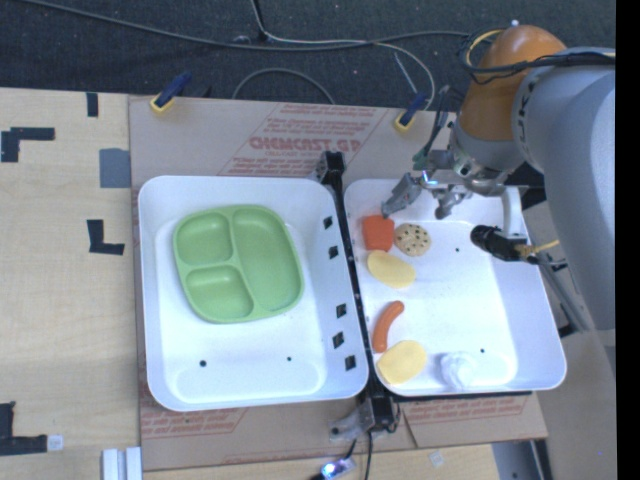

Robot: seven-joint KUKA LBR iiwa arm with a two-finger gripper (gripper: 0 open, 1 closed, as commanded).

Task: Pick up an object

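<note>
The gripper (pixel 425 198) hangs over the far edge of the right bin (pixel 500 313), fingers spread apart with nothing between them. Just in front of it sit an orange block (pixel 378 232) and a cookie (pixel 412 239), touching or nearly so, with a yellow piece (pixel 390 269) right below them. A sausage (pixel 387 325), a second yellow piece (pixel 402 362) and a white lump (pixel 457 369) lie nearer the front. The left bin (pixel 160 368) holds a green tray (pixel 238 263).

The block and cookie are the likeliest targets. Crowding is the risk: a finger could land on a neighbour and shove both aside, or close on the flat cookie and slip off. The bin wall nearby also leaves little room for the fingers
</note>
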